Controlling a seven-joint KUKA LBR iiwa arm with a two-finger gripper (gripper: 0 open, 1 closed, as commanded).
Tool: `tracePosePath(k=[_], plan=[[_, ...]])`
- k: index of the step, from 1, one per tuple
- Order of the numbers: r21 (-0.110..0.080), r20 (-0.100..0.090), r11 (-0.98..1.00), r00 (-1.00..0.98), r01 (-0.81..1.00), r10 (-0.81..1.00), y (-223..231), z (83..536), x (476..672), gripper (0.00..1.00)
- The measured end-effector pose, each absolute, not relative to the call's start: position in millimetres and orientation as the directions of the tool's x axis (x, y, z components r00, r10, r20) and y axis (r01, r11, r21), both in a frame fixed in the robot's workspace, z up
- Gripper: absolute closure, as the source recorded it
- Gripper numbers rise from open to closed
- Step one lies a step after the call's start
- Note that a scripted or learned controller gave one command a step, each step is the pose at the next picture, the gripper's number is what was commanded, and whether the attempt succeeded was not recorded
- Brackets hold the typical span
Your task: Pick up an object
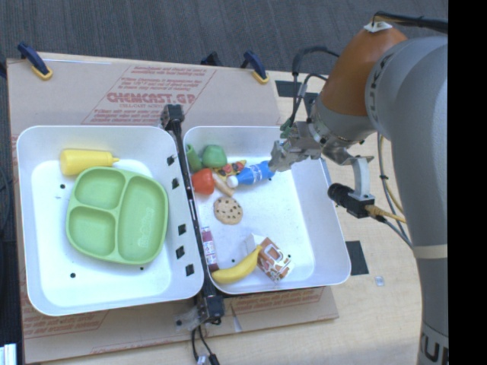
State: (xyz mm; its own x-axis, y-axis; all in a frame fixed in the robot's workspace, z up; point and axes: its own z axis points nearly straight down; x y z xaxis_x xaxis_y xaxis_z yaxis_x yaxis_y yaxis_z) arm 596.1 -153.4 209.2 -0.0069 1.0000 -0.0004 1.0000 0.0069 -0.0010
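My gripper hangs low over the back of the right bin, right at the end of a small blue and white bottle; whether it touches the bottle I cannot tell. Beside the bottle lie a green pepper, a red tomato and a thin orange stick. A brown cookie sits mid-bin. Toward the front lie a banana, a small printed carton and a slim dark bar.
The left bin holds a green divided plate and a yellow bottle. A black divider runs between the bins. The grey arm with its orange band comes in from the right, cables hanging over the bin's right rim.
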Motion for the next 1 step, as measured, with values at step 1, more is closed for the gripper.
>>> tracePosePath(k=[1], plan=[[-0.001,0.000,0.007,-0.007,1.000,1.000,-153.4,209.4,596.1,0.00]])
